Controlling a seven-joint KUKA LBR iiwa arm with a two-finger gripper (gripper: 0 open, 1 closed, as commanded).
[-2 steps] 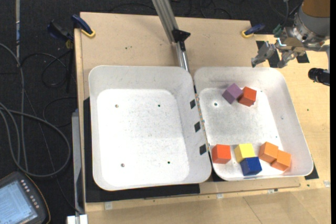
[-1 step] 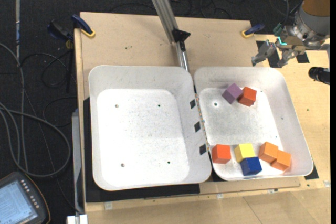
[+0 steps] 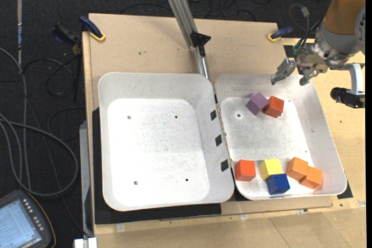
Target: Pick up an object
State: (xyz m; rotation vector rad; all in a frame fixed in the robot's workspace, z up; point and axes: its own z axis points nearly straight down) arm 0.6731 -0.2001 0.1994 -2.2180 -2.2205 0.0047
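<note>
Camera view: gripper (image 3: 293, 74) sits over the far rim of the right bin (image 3: 325, 130), hanging off the grey wrist under the orange band. Two fingers visibly spread apart, nothing between them. So: open, empty.

Nearest candidates are the purple cube (image 3: 256, 103) and the red-orange cube (image 3: 274, 107), touching or just about, in the far half of the right bin. From the gripper they lie toward the near edge of the bench and slightly toward the left bin (image 3: 110, 125), i.e. down-left in frame. That offset is the whole move: translate toward the bin's middle, then descend.

Both are cubes, no long axis to align to. The purple one looks rotated relative to the bin walls, so finger yaw matters if going for it. My read: the red-orange cube is the closer of the pair, but its purple neighbour sits tight against one face, so a finger may not fit on that side.

Other blocks are clustered along the near rim, well apart from the gripper: red-orange cube (image 3: 244, 169), yellow cube (image 3: 270, 168), blue cube (image 3: 278, 183), two orange cubes (image 3: 306, 172) touching each other. Yellow and blue are also touching. Crowded, worse pick.

Judgement: task not started, no grasp yet.
</note>
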